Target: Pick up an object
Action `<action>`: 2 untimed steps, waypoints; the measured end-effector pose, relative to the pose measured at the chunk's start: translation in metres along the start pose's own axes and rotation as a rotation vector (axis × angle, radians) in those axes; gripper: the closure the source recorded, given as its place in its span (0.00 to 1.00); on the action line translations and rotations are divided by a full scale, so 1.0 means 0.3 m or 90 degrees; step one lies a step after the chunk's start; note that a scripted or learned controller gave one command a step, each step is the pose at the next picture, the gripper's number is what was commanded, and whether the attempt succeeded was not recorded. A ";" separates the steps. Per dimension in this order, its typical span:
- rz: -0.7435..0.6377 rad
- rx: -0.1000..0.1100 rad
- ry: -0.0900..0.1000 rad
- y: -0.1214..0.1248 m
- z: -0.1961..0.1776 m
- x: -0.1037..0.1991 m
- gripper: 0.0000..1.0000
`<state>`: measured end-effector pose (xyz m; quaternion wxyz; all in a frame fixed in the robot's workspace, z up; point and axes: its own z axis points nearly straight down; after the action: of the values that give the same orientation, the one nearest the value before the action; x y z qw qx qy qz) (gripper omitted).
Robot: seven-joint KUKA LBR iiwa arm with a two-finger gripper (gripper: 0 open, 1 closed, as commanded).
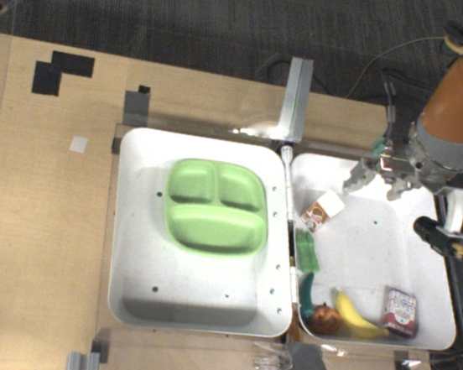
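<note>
Above the far end of the right-hand shallow white bin (442,322), the two-finger gripper (382,181) is hanging with its fingers spread apart and nothing between them; the grey arm with its orange band (460,104) is reaching in from the right. The spread, empty fingers are suggesting a grasp not yet made, with the wrist held clear of the bin floor so it can come down on something.

Nearest to it, lying just below and to its left, is a small white carton with a red-brown printed face (321,212), sitting tilted near the bin's left wall; it is looking like the likeliest target, being light, boxy and apart from the rest. A green wrapped packet (304,254) is lying along that same wall. Crowding the near edge are a yellow banana (358,318), a reddish-brown round fruit (325,320) touching it, and a small dark red box (400,310) just beside the banana's tip.

Filling much of the left white bin (136,235) is a light green divided plastic tray (215,206), resting flat.
</note>
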<state>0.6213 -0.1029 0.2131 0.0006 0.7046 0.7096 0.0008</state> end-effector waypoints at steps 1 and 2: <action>-0.167 -0.002 -0.001 -0.007 -0.041 -0.124 0.00; -0.184 0.000 0.000 -0.221 0.235 0.044 0.00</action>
<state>0.5550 -0.0902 0.1426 0.0003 0.5948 0.8039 0.0007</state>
